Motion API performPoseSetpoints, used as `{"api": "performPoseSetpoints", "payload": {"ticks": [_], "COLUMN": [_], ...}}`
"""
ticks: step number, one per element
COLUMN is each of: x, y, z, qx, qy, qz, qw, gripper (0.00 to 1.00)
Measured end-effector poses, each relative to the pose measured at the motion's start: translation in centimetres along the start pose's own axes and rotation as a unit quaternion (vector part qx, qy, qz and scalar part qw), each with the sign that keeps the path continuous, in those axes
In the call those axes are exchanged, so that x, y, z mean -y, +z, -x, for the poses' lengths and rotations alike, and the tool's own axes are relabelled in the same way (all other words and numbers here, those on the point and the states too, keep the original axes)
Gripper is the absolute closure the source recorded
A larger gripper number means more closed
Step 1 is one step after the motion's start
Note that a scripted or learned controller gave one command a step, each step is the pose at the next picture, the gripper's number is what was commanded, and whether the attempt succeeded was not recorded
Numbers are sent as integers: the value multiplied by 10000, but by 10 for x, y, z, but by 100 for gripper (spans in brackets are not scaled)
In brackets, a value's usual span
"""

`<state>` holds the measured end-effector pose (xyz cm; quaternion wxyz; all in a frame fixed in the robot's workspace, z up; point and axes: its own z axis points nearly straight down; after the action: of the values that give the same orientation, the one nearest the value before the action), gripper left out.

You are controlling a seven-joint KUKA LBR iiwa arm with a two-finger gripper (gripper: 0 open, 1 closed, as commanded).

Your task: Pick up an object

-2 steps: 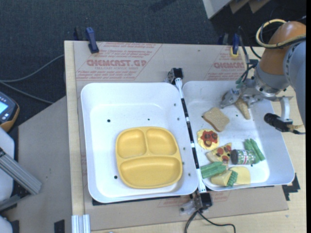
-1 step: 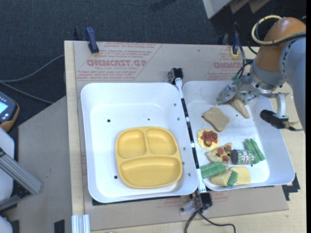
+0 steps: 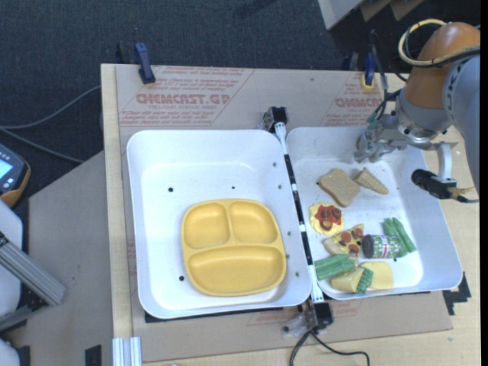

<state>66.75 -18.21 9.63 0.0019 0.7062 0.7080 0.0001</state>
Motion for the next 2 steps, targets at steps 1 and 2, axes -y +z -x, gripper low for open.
{"api": "performPoseSetpoints", "payload": {"ticks": [1, 2], "x": [0, 25], "y": [1, 12], "z": [0, 27], "qx": [1, -12], "qy": [1, 23], "qz": [-7, -28], "qw": [10000, 10000], "gripper": [0, 0]}}
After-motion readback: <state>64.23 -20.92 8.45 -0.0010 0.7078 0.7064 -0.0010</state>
